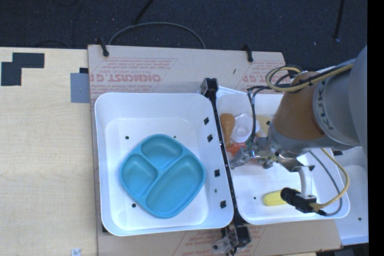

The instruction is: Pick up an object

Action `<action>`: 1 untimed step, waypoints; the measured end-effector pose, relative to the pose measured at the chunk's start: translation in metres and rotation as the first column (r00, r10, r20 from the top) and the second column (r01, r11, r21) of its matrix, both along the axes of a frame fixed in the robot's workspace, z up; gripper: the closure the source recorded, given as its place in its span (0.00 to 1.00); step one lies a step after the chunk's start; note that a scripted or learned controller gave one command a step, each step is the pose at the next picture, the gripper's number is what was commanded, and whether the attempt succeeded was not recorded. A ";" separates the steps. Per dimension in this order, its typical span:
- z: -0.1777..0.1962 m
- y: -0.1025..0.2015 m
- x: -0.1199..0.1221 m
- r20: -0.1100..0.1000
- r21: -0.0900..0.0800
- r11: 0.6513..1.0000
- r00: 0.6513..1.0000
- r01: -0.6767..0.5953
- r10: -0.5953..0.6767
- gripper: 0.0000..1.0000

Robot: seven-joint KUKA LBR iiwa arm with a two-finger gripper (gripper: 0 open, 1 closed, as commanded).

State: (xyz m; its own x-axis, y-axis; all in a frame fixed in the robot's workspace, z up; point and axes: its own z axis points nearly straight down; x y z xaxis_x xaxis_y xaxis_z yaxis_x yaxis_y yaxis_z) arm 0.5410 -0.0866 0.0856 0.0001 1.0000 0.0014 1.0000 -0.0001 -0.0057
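Note:
My gripper (241, 156) is low in the right bin (258, 216), close to its left wall. Just behind it lie an orange rounded object (227, 123), a clear pale object (242, 128) and a small red piece (237, 144) that sits right at the gripper's tip. I cannot make out whether anything is gripped. A yellow object (273, 199) lies near the front of the same bin, in front of the wrist. The arm covers much of the bin's right half.
The left bin (114, 123) holds a blue divided plate (162, 175) near its middle. A black divider (219, 153) runs between the two bins. Both bins rest on a cardboard sheet (156, 69) on the wooden bench.

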 end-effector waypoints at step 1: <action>0.012 -0.002 0.000 0.001 0.000 1.000 1.000 0.007 -0.007 1.00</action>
State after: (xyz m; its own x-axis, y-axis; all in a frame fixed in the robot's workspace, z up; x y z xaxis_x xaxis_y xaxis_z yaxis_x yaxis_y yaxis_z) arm 0.5411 -0.0886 0.0980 0.0074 1.0000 0.0012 1.0000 -0.0074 -0.0044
